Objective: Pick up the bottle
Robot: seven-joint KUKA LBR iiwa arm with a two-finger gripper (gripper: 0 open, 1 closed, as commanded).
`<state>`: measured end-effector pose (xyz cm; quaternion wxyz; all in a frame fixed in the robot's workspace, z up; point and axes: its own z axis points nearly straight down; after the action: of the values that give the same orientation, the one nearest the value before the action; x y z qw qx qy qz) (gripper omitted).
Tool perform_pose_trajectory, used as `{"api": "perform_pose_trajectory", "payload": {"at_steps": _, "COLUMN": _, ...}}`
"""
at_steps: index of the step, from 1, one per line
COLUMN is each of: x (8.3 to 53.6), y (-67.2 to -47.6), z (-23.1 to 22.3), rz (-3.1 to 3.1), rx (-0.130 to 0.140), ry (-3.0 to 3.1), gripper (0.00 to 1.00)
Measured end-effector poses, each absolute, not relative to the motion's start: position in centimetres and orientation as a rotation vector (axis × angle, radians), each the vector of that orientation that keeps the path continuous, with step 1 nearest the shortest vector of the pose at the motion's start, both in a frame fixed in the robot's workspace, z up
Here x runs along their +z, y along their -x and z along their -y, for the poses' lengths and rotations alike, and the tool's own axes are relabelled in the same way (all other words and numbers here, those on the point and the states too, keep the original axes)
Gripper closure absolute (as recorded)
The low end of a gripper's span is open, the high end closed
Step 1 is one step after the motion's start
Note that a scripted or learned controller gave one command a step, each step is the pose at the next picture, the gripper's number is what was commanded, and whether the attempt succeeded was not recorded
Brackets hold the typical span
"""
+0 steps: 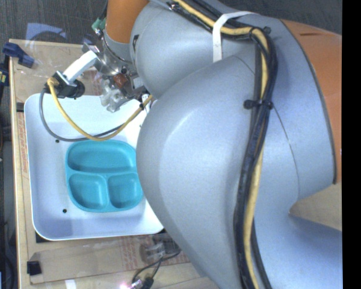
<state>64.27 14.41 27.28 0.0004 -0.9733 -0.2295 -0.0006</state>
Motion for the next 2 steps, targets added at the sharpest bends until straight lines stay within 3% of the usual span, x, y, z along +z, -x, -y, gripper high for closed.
{"api": "perform_pose_trajectory", "payload": {"at_steps": 1, "x": 24.3, "y": -64.6, "z": -13.4, "rz": 1.555, "rx": 0.011, "ry": 2.724, "gripper": 1.0}}
{"api": "perform_pose_trajectory", "payload": {"at_steps": 2, "x": 17.4, "y": -64.0, "z": -22.0, "rz": 1.77, "rx": 0.012, "ry": 2.589, "gripper": 1.0}}
